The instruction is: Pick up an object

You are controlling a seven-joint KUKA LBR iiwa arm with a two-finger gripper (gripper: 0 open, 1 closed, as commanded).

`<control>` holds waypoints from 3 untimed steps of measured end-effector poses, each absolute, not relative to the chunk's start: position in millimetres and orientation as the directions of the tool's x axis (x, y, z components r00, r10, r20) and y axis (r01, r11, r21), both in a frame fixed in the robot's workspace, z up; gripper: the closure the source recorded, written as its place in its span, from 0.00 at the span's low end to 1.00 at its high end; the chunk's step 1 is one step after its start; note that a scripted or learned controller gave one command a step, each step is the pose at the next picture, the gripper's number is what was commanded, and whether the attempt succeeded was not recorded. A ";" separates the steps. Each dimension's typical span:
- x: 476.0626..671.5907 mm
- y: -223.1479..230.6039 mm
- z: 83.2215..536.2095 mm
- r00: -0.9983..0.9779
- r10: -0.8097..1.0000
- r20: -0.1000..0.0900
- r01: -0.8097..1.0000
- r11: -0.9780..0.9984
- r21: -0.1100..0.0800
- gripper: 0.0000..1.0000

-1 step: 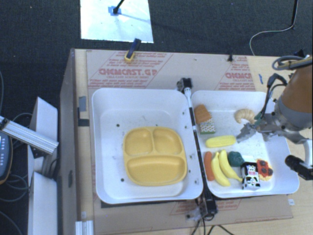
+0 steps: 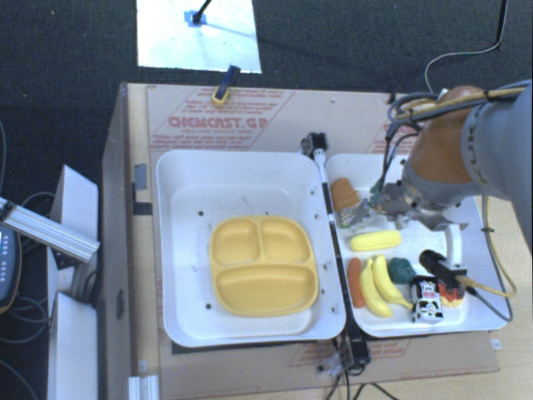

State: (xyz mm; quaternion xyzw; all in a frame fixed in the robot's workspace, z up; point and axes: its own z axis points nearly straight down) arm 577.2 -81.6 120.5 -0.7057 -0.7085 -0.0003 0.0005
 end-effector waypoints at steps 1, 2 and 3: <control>536.2 -90.0 85.1 -0.001 1.000 -0.001 1.000 0.001 0.004 0.00; 536.6 -89.3 95.1 -0.002 1.000 0.000 1.000 0.002 0.004 1.00; 519.3 -39.0 231.5 -0.004 1.000 0.000 1.000 0.004 0.005 1.00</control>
